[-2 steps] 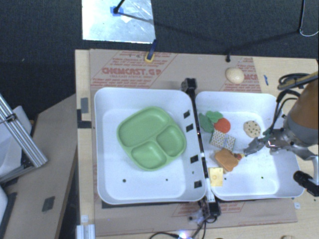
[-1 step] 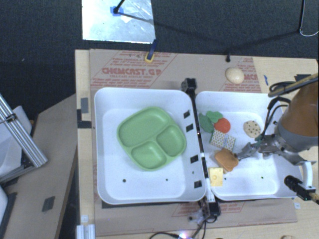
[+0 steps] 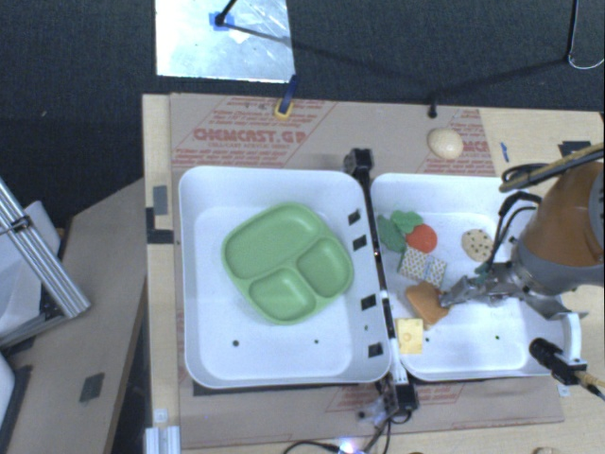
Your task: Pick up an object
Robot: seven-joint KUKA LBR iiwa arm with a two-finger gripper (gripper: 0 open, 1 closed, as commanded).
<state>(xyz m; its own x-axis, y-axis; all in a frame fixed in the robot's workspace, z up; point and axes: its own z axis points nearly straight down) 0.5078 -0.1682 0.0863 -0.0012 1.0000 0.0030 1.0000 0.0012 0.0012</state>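
Pincer low in right bin, touching the orange wedge near the divider; finger state cannot be told (blurred). Nothing lifted; pick pending.

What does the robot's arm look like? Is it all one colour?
No, two colours. The arm is rounded and chunky, with a wide orange band above a grey wrist. Black cables loop along its side. At the end sits a small, dark metal hand with thin parts, looking more like a pointy tool than a person's hand.
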